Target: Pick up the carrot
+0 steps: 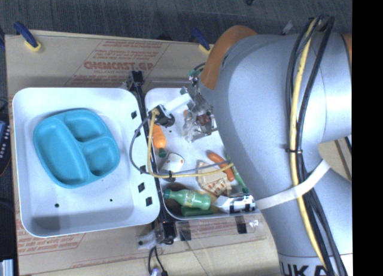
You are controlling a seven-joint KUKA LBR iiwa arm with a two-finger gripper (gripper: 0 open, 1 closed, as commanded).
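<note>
1. Grey arm (275, 125) covers much of the right bin (170, 98); its gripper (197, 119) hangs over that bin's upper middle, and whether it is spread or closed I cannot tell.
2. Right bin is crowded: a green bottle (188, 200) lies along its near edge.
3. Carrot (159, 137) lies against the right bin's left wall, just left of and below the gripper, apart from it.
4. Left of the right bin, the left bin (36, 209) holds a blue tray (75, 146).

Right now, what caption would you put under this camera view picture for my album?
Grey robot arm reaches over the right bin of toys, carrot at its left edge; blue plate in left bin.
</note>
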